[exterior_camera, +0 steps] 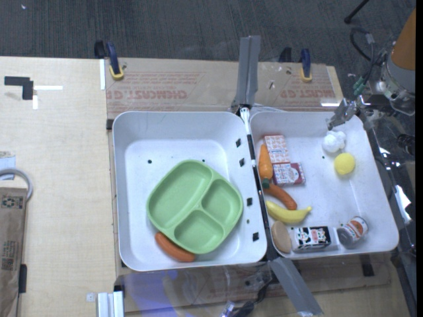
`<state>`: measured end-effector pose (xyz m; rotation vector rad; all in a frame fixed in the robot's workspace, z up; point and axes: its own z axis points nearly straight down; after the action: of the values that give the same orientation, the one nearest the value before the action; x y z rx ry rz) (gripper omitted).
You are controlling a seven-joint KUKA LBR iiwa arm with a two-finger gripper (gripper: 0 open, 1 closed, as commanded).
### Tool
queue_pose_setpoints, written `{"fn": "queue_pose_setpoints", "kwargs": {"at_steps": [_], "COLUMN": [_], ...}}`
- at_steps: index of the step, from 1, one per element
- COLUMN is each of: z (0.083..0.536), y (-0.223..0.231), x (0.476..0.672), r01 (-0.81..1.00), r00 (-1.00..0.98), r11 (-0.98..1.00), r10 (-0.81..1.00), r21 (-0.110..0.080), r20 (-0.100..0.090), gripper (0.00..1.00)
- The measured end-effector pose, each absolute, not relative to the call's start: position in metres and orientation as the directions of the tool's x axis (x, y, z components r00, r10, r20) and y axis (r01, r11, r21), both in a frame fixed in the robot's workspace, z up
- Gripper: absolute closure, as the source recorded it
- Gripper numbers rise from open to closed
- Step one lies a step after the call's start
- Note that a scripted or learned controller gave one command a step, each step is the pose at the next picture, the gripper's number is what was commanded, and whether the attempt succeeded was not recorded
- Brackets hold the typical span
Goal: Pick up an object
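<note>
Light wood bench (pixel 53 177) under dark carpet floor at top; a cardboard sheet (pixel 172 88) w/ mirrored red print, partly readable as "CHEMCAST GP", lies behind two white bins and is held by blue/yellow clamps (pixel 114 63). Arm (pixel 403 65) enters at upper right, cut off by the frame edge, so only the wrist area and cabling show; orange band just visible at the edge. Gripper (pixel 342 114) sits over the back right corner of the right bin (pixel 370 203), tilted down and to the left, fingers close together w/ nothing seen between them; exact gap hard to judge at this res. Just below the tips lies a white crumpled object (pixel 334 140), and whether it touches the tips cannot be told. Near it, a yellow ball (pixel 344 164). Left side of the right bin: orange carrot (pixel 265 162), two red/white cartons (pixel 275 148), print too small to read, a banana (pixel 287 210) and an orange-red sausage-like item (pixel 281 194). Front row: a cow-pattern carton (pixel 310 238), a small can (pixel 352 230), a tan round item (pixel 281 236) partly hidden. Left bin (pixel 132 137) holds a green divided plate (pixel 193 205) covering part of an orange hot dog (pixel 174 248). A brown bag (pixel 12 233) is cut off at the left edge.
</note>
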<state>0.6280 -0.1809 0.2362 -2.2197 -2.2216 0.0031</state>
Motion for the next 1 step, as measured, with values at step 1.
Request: {"fn": "queue_pose_setpoints", "kwargs": {"at_steps": [1], "z": [0.1913], "y": [-0.1365], "x": [0.5943], "r01": [0.999], "r00": [-0.053], "r11": [0.053], "r10": [0.999], "r21": [-0.003], "r20": [0.000], "gripper": [0.00]}}
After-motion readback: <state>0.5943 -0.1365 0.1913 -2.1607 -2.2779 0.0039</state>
